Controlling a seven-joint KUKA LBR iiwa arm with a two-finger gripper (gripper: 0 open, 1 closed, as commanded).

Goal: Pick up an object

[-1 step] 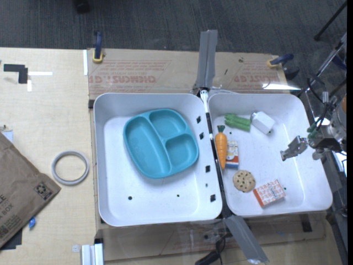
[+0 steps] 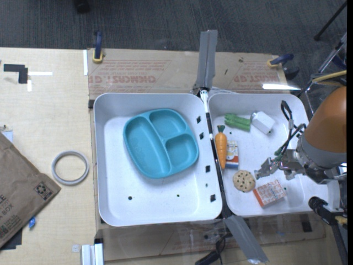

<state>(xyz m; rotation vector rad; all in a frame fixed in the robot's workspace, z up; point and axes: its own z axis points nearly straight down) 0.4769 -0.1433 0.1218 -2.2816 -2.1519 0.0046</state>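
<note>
Orange-banded and grey, the arm reached into the right white bin (image 2: 300,106), its jaws (image 2: 269,168) hovering spread and pinching nothing, just above a round chocolate-chip cookie (image 2: 243,180) and a red-and-white packet (image 2: 269,193). An orange toy carrot (image 2: 221,145), a green leafy toy (image 2: 237,122) and a white block (image 2: 263,122) lay nearby. A turquoise divided plastic plate (image 2: 160,142) sat in the left white bin (image 2: 110,192).

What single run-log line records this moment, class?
arm: over right bin | gripper: above cookie, nothing held | left bin: plate
</note>
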